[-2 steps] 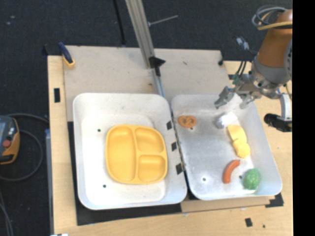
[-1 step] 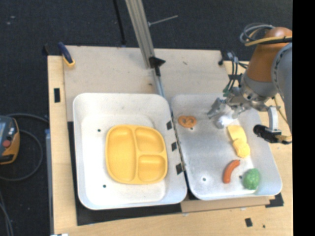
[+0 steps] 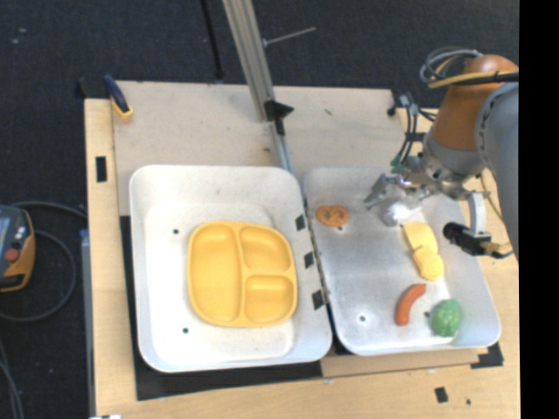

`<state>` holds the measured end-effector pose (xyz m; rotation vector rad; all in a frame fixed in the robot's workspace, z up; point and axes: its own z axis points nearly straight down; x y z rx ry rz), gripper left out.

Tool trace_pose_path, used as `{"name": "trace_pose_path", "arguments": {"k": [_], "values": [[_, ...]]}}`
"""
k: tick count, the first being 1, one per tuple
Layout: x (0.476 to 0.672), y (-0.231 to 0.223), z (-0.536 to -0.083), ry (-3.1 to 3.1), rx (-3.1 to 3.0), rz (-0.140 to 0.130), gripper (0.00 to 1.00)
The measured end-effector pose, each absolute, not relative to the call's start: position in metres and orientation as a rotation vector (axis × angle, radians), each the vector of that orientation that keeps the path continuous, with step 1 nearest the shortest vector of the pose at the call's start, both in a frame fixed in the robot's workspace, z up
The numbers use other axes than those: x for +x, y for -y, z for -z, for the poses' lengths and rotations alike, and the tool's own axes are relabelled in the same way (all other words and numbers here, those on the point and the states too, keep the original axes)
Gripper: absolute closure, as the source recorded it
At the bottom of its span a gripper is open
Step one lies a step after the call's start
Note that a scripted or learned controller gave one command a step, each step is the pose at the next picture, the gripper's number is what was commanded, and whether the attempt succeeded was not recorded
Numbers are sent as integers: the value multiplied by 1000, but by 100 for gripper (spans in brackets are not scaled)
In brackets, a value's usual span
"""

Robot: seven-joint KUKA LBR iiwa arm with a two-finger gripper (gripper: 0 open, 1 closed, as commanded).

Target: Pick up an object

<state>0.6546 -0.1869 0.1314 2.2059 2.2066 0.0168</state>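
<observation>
**Arm over the right bin, nothing lifted yet**

The arm reaches in from the right and its gripper sits low over the far part of the right bin, just beside the yellow block. The tip of the tool is a blur of grey metal against the pale bin floor, so I cannot tell how wide it stands or whether anything lies within it. No item looks raised off the bin, so by my reading the step in hand is the approach or the descent toward a pick, with the grasp itself not yet proven.

The candidates all lie in the right bin. The yellow block is nearest the tool; the pretzel lies near the bin's left wall, apart from the tool; the sausage and the green ball lie close together at the near right corner. The next move calls for centring the tool over one item, most likely the yellow block, settling down around it and closing before any lift.

Counted: two white bins, one yellow divided tray in the left bin, one yellow block, one pretzel, one sausage, one green ball
</observation>
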Motion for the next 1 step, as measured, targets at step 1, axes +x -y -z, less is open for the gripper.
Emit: {"name": "trace_pose_path", "arguments": {"k": [1], "values": [[655, 190, -142, -2202, 2198, -14, 100]]}}
